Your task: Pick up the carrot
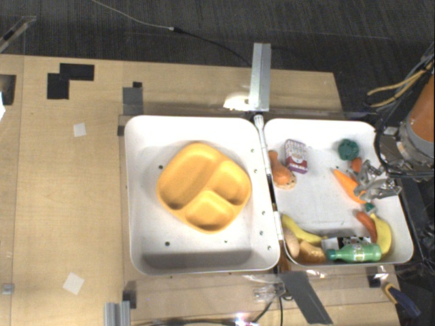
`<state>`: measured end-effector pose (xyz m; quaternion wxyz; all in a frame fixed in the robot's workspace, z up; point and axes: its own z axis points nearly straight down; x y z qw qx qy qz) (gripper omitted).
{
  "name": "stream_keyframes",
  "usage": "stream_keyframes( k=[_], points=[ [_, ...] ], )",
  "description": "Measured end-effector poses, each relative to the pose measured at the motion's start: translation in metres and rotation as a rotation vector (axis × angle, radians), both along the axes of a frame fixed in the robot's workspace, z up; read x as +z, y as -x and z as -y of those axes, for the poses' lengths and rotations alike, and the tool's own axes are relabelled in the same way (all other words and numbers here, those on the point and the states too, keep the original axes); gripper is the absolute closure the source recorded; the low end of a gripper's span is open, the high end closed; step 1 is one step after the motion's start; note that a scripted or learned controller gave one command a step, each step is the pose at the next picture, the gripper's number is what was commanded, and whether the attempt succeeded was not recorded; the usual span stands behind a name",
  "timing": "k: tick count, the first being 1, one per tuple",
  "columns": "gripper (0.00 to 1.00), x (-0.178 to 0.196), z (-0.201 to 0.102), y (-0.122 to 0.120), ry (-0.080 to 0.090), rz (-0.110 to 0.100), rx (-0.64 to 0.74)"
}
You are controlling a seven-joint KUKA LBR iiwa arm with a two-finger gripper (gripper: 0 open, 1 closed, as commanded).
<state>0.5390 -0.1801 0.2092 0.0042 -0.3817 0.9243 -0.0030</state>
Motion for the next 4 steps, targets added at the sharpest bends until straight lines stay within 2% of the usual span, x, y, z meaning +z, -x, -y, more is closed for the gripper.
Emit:
stream_keyframes(
  k=[1, 3, 4],
  points=[
    [1.00, -0.113, 0.023, 0.038, -0.001, 0.001, 0.029],
    [1.00, -0.090, 0.019, 0.032, -0.001, 0.014, 0.035],
    [1.00, 0.047, -0.011, 0.040, 0.004, 0.005, 0.340]
  ],
)
